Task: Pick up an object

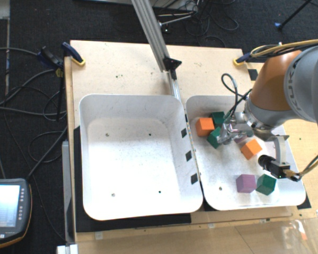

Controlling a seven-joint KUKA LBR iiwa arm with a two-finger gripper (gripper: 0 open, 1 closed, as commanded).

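gripper (226,135): at green block (214,137), beside orange cube (204,125)
fingers: cannot tell
tip: centre on green block, clear of orange cube

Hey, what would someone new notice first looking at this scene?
The big grey and orange arm reaching in from the right, its gripper down among coloured blocks in the right bin. An orange block and a purple block stand out against the white.

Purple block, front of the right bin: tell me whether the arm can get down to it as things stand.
Probably yes. The purple block lies uncovered, its top exposed; only a green block sits close on one side, so the gripper may have little room there.
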